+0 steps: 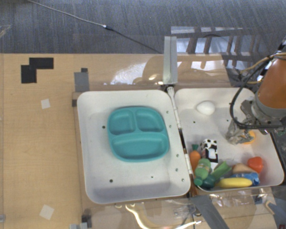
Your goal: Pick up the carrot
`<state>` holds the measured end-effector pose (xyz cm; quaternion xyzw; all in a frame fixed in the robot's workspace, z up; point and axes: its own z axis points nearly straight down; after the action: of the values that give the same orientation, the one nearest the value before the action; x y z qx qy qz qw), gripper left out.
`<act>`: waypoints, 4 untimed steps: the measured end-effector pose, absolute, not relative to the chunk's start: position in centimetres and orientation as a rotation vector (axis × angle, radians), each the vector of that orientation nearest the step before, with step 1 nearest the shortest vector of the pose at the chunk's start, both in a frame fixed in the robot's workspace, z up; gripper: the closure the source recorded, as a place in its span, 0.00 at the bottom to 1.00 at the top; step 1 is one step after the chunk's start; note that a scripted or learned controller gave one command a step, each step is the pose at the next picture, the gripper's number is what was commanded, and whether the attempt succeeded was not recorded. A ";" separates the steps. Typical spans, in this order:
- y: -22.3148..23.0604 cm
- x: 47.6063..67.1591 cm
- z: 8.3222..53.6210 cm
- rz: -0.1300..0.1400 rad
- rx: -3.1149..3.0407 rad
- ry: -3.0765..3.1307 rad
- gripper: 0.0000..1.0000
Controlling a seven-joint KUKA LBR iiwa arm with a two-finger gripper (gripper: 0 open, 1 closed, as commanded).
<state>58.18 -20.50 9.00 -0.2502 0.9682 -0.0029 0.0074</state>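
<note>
The small orange carrot (195, 158) lies untouched against the left wall of the right-hand shallow white bin (213, 96), beside a black-and-white toy (210, 149); the pale two-finger gripper (239, 137) hangs well apart from it, low over a small orange-yellow object (250, 137) (its opening I cannot tell); nothing is lifted, so reach, grasp and lift all remain, by my judgement.

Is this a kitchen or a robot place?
Most likely a robot lab, not a kitchen. A grey arm's gripper reaches into a white bin of toy food like a carrot and banana, beside another bin holding a teal divided plate.
</note>
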 end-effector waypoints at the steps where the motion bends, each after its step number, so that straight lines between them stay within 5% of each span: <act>1: -20.5 58.1 8.9 -0.007 -0.782 3.029 0.00; 2: -20.5 58.5 10.3 -0.014 -0.781 3.020 1.00; 3: -20.4 58.5 10.3 -0.013 -0.781 3.021 0.00; 4: -20.4 58.8 11.6 -0.019 -0.777 3.010 1.00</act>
<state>58.83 -20.37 11.65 -0.2499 0.9681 -0.0062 0.0165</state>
